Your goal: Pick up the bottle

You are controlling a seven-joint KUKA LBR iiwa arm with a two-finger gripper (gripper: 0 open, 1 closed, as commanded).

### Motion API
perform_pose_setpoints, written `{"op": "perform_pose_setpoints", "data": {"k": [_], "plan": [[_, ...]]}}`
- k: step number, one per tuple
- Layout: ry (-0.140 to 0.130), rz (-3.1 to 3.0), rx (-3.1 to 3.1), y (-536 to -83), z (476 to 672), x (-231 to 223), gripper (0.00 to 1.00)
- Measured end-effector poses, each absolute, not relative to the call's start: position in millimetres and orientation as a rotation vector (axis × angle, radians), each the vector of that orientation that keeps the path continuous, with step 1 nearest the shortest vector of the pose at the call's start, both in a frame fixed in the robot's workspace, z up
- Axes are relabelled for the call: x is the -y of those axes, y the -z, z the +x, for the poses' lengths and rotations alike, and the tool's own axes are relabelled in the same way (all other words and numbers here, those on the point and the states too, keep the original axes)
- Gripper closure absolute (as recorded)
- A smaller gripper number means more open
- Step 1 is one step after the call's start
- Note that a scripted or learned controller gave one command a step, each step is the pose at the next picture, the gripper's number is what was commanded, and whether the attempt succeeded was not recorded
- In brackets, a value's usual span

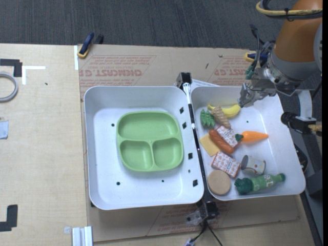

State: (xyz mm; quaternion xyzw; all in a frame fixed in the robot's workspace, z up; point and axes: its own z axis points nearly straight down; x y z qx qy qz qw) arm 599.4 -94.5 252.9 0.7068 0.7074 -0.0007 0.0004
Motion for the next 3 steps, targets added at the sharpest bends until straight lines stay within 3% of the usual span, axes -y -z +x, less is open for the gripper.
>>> {"op": "perform_pose_setpoints", "data": {"k": [1, 2, 3], "plan": [[0.002, 2.157, -2.285, -192, 543.2, 40, 1.00], [0.003, 2.366, -2.067, -329, 486.9, 43, 1.00], [0.004, 2.373, -2.059, -266, 477.2, -35, 1.00]]}}
